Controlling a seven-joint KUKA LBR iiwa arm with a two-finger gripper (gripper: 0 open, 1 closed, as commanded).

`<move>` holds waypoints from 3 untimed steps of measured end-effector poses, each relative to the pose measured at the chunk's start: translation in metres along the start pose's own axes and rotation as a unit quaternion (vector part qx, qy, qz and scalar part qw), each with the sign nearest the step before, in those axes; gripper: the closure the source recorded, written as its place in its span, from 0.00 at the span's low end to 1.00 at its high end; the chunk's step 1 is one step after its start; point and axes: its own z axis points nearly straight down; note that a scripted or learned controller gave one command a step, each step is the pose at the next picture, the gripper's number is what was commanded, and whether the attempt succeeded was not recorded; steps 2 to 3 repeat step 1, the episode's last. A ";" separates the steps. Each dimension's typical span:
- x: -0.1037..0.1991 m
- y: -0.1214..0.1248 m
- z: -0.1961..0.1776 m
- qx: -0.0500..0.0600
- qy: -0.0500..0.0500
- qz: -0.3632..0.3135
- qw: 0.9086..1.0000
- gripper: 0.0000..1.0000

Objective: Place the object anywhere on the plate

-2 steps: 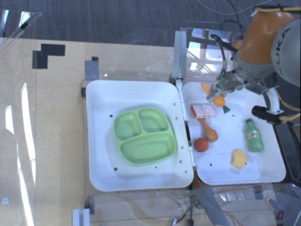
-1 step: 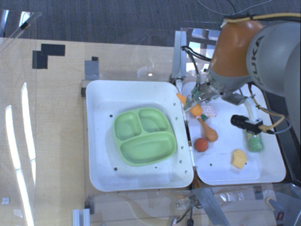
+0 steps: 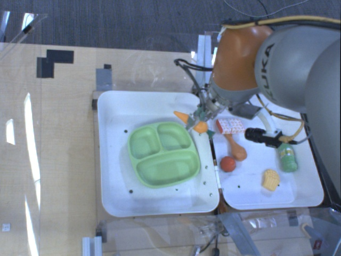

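Landmark: the green plate point(image 3: 163, 154), three compartments, lying in the left bin point(image 3: 114, 196).
Carrot: the orange toy carrot point(image 3: 187, 118) sits just off the plate's upper right corner, above the bin floor near the wall shared with the right bin point(image 3: 303, 193).
My gripper: my gripper point(image 3: 201, 116) is clenched on the carrot's thick end; I can see the carrot between my fingers.
Long axis: roughly level, slightly tilted; the pointed tip aims up and left, away from the plate's far corner, the fat end toward me.
Handling: I judge it a light, stiff plastic piece, smooth and tapered, so likely to slip toward the tip.
Best hold: across the thick end, where I have it.
Beyond the plate: a red-and-white box point(image 3: 230, 125), tomato point(image 3: 228, 164), corn point(image 3: 270, 180), green bottle point(image 3: 288, 158).
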 end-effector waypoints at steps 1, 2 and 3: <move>0.000 0.000 0.000 0.000 0.000 0.001 1.000 0.00; 0.000 0.000 0.000 0.000 0.000 0.001 1.000 0.00; 0.000 0.000 0.000 0.000 0.000 0.001 1.000 0.00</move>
